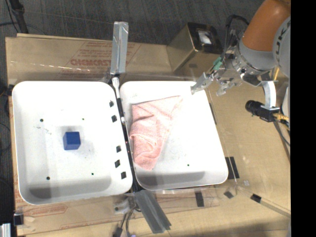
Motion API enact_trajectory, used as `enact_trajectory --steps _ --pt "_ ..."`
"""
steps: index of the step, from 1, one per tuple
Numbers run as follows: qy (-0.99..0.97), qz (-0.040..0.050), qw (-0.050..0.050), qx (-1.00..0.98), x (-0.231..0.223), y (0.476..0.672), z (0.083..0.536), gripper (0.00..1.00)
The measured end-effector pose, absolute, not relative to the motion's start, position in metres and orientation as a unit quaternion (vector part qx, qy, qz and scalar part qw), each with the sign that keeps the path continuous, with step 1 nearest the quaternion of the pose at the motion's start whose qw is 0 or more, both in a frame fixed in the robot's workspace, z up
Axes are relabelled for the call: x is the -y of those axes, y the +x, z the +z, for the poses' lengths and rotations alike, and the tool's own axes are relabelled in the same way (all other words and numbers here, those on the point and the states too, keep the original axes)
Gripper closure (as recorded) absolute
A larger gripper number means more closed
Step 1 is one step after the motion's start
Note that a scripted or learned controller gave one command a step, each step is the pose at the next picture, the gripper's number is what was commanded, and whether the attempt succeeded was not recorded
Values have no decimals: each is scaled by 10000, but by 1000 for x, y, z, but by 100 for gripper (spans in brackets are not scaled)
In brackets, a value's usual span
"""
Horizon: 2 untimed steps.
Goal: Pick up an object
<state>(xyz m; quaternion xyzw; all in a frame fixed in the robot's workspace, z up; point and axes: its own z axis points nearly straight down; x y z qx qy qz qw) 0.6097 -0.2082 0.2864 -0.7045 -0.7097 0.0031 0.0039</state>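
A crumpled pink cloth (152,130) lies in the right bin (207,152), along its left half. In the left bin (29,107) a small blue cube (72,140) rests near the middle. My gripper (199,86) hangs over the right bin's far right corner, a little right of the cloth's upper edge and apart from it. Nothing shows in its grasp. The grey arm with its orange band (261,19) reaches in from the upper right.
A metal divider post (118,48) stands at the back between the bins. Behind the right bin sits a tan box (195,43). Black clips run along the seam between the bins. Cables and a black fitting (261,108) hang right of the right bin.
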Motion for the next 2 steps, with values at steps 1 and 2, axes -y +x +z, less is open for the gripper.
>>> enact_trajectory --steps 1,2 --pt "-6347 25 47 7727 185 598 101 0" --pt "-4997 5 15 8662 179 658 89 0"
